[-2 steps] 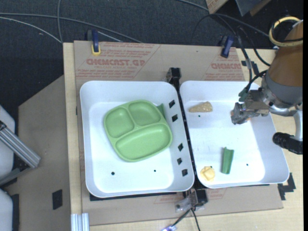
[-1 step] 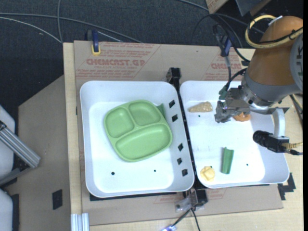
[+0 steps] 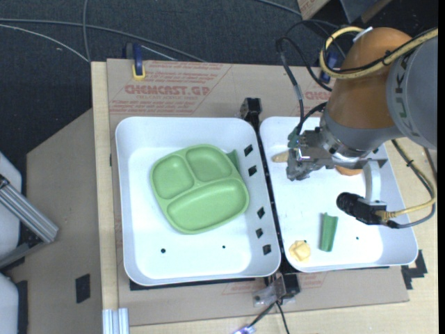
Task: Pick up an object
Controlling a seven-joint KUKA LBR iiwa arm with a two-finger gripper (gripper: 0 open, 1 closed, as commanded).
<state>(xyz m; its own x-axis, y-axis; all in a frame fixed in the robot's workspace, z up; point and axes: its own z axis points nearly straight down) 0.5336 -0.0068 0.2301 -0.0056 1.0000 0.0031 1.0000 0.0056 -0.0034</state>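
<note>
Pincer: the pincer (image 3: 300,167) hangs over the upper left of the right bin (image 3: 400,252); how far open it is cannot be told, and nothing shows between its tips.
Room: bare white floor lies below it, toward the bin's near edge.
Green block (image 3: 328,232): lower right bin, long axis near upright in view.
Yellow piece (image 3: 300,250): just left of it, by the near rim.
Left bin (image 3: 132,207): holds a green divided plate (image 3: 199,188).

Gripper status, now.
Gripper: over the right bin, nothing seen held; open or shut cannot be told from this view.
</note>
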